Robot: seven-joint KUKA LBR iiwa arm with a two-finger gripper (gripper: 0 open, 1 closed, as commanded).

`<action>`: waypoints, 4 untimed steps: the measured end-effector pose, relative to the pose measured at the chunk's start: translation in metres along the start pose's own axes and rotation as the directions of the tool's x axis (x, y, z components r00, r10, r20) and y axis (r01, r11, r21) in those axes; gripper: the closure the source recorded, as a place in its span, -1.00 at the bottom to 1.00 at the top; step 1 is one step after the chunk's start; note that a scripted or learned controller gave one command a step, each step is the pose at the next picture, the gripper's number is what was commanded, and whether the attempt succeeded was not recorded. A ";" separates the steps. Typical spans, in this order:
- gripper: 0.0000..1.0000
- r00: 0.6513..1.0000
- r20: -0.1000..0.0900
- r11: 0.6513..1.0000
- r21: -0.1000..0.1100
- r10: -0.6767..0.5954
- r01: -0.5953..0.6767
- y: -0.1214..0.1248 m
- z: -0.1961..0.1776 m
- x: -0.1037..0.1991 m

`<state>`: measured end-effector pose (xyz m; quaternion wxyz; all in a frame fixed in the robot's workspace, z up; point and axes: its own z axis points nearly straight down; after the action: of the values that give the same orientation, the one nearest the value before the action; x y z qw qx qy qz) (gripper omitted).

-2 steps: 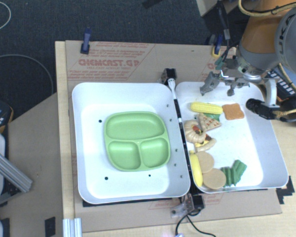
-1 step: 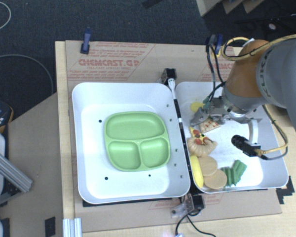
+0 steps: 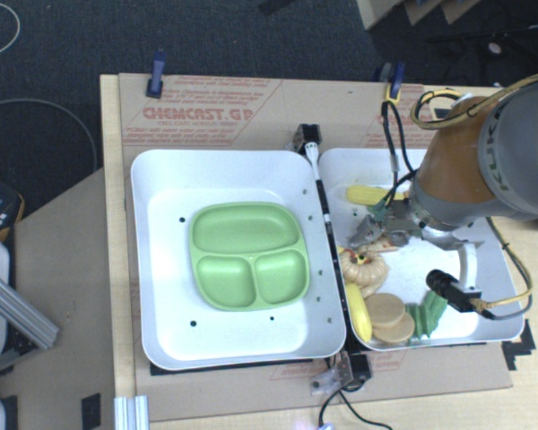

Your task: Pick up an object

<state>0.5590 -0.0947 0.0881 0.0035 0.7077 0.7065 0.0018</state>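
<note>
A: Left bin (image 3: 152, 267)?
B: Held one green divided plate (image 3: 248, 254), three compartments, one long across the top and two smaller below. Nothing sat in any compartment. Plate lay flat, roughly centred in the bin.

A: Right bin (image 3: 498, 325)?
B: Held the toy food. Yellow corn-like piece (image 3: 366, 194) near the top left. Ridged beige pastry piece (image 3: 363, 272) lower down against the left wall. Below that a round tan disc (image 3: 386, 316), with a yellow banana-like piece (image 3: 360, 319) just left of it, touching, and a green leafy piece (image 3: 429, 313) just right of it. All of it crowded the left and bottom of the bin.

A: Arm?
B: Grey arm (image 3: 511, 155) with orange band reached in from the right over the right bin. The tool (image 3: 381, 231) was down low between the corn piece and the pastry piece, just above the pastry.

A: Tool apart or together?
B: Could not tell, too cluttered and dark there. No item visibly between its fingers.

A: Tabletop?
B: Cardboard-covered tabletop (image 3: 224, 110) with red print under both bins.
</note>
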 end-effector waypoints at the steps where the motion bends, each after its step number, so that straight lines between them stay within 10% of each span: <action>1: 1.00 1.000 -0.002 1.000 -0.004 -0.001 0.001 0.002 -0.011 0.001; 3: 1.00 1.000 -0.001 1.000 0.001 0.000 0.000 -0.064 0.001 0.001; 4: 1.00 1.000 -0.003 1.000 0.009 0.003 -0.003 -0.081 0.003 -0.055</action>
<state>0.4779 -0.1492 0.0846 -0.0008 0.7089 0.7053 -0.0004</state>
